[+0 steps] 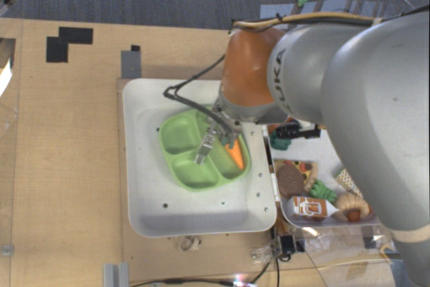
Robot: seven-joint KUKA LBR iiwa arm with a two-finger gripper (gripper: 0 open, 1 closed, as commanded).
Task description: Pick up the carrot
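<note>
Camera view gives you the bench from above at a slant; start at 9 o'clock, where bare wooden bench top [60, 165] runs down the side, with black L-shaped markings [67, 42] up at 10 o'clock and a small grey bracket [132, 62] just right of them; next comes the left white bin [144, 212], a shallow tray filling the middle of the scene; inside it, toward its 1 o'clock part, you see a green divided plate [185, 138] with 3 compartments; the carrot [234, 155] lies in the plate's compartment at 3 o'clock, orange, slanted, close against the plate's right rim; the gripper [208, 146] hangs over the plate's centre, just to the 9 o'clock side of the carrot; its slim metal fingers [202, 155] point down toward the plate's dividers, and you can see nothing between them; they look set close together, though whether they are fully closed you cannot tell from this angle; a black cable [191, 87] loops from the wrist out toward 10 o'clock; above the gripper sits the orange band [245, 74], and the grey arm [349, 97] spreads broadly toward 3 o'clock; below it, at 4 o'clock, the right bin [290, 213] holds a clutter of toy food, among it a brown round piece [291, 179], a green piece [322, 191] and a small carton [309, 209].
</note>
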